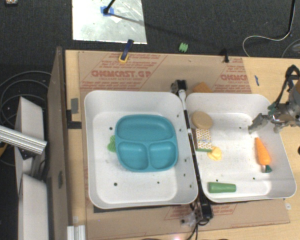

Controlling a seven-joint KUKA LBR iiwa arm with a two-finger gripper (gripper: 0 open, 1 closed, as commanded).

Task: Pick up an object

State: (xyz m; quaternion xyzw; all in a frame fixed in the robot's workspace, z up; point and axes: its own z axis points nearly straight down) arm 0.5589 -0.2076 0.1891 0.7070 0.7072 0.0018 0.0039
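**Carrot within reach, nothing picked yet**

Orange toy carrot with a green stub (262,153) lies near the right edge of the right shallow white bin (280,181), pointing roughly along that edge, and I judge it my likeliest target because it sits closest to me. My two-finger gripper (257,122) hangs over the bin's far right corner, just beyond the carrot's tip and apart from it. Whether it is spread or closed I cannot tell from this angle, and nothing shows in it.

Other candidates share the bin: a tan round wooden disc (202,119) against the left wall, a patterned card-like piece (204,139) just below it, a small yellow plastic piece (215,154) touching that card's lower corner, and a green plastic cylinder (222,187) along the near edge. Those crowd the walls, which I judge makes them harder to close on.

A teal divided plastic plate (146,142) sits mid-floor in the left shallow white bin (97,184).
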